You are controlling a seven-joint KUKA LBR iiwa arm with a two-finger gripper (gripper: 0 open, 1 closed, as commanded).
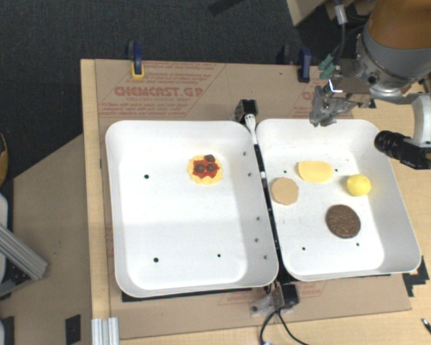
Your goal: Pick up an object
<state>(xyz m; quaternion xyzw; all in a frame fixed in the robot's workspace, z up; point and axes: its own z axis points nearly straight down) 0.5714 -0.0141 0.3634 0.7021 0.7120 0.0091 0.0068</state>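
My gripper (pixel 323 115) hangs over the far rim of the right bin (pixel 388 261), well above the bench, with nothing seen between its fingers. In that bin lie a pale yellow oval piece (pixel 314 171), a tan round cookie (pixel 285 191), a small yellow lemon-like ball (pixel 358 185) and a dark brown round cookie (pixel 343 221). The left bin (pixel 140 257) holds a small yellow tart with red and dark toppings (pixel 206 169). The gripper is behind the yellow oval, apart from every object.
The two bins meet along a black seam with a clip (pixel 246 110) at its far end. Blue clamps (pixel 135 52) hold the brown board at the back. An aluminium rail (pixel 14 250) stands at the left, off the board.
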